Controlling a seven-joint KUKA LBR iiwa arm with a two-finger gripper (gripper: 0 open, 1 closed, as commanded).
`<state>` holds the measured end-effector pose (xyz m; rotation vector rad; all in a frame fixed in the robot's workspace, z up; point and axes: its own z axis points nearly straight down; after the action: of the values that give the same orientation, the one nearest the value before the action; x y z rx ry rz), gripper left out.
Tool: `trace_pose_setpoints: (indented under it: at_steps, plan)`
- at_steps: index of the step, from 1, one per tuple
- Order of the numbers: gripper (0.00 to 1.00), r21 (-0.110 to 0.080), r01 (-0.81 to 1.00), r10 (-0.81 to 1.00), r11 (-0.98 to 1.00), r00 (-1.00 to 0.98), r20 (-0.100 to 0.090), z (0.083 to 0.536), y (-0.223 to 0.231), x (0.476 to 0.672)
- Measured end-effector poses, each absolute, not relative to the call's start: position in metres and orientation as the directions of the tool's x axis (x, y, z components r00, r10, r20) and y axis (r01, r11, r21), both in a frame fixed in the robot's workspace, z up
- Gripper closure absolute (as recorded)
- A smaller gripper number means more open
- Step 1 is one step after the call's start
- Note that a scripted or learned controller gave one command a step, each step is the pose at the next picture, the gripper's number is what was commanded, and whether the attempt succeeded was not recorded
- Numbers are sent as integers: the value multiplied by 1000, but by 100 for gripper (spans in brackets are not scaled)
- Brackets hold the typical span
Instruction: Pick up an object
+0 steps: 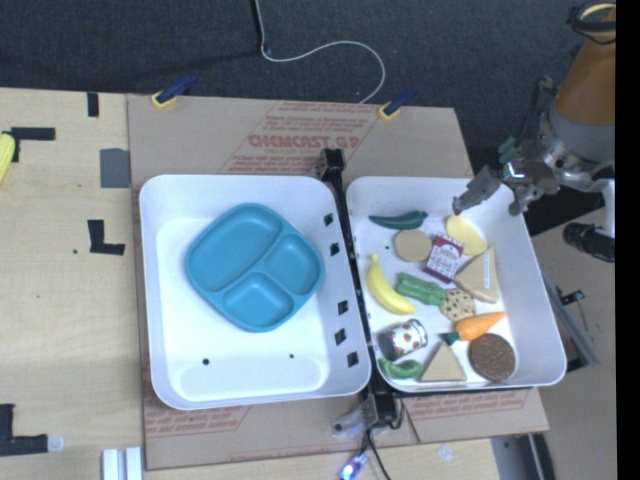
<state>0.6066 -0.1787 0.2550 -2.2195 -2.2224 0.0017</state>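
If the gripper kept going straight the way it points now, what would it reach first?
Probably the yellow lemon-like piece at the right bin's upper corner: the gripper points down-left toward it from above the rim. Depth is unclear, so this is a best guess.

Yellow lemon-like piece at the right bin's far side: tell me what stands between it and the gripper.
Nothing visible does. The gripper hangs above the right bin's far edge, just beyond the yellow piece. The small purple packet touches its near side, away from the approach.
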Motion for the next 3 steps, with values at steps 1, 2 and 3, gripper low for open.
trace_pose_setpoints:
  at_steps: [1,2,3]
  plan:
    - [0,-10,1000,1000,4,-4,3,147,-123,584]
    - [0,-2,1000,1000,2,-2,0,96,-95,564]
    - [100,3,1000,1000,2,-2,1,110,-95,567]
